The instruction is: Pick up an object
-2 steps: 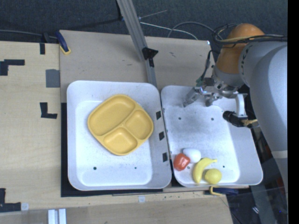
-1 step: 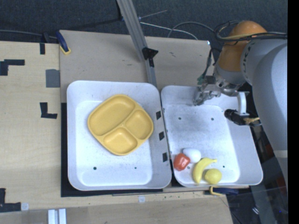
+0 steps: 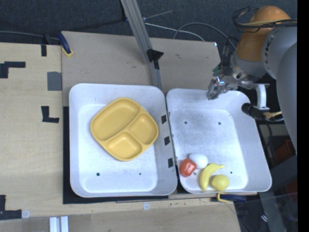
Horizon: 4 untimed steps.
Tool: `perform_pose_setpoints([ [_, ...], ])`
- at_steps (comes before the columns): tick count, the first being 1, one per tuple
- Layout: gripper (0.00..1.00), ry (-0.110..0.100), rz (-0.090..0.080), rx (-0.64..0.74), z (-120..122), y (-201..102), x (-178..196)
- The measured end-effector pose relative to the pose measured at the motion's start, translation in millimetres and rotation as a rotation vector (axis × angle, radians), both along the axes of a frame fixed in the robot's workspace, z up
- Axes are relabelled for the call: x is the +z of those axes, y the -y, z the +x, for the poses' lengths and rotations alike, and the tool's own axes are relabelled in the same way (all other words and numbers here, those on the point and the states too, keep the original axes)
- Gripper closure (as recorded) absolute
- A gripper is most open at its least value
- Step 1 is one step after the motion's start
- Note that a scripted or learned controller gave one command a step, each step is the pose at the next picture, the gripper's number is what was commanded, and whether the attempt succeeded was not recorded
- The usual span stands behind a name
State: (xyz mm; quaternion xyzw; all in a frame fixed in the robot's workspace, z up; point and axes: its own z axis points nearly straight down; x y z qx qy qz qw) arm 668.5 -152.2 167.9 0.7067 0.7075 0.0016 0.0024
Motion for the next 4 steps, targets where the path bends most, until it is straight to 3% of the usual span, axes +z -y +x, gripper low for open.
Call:
perform_pose_setpoints([
  [1,1.00,0.000,0.000,0.001,3.3,-3.1,63.6],
  [2,1.00,-0.007,0.000,0.001,3.3,-3.4,53.1],
  [4,1.00,-0.010,0.002,0.003,-56.9,-83.1,50.0],
])
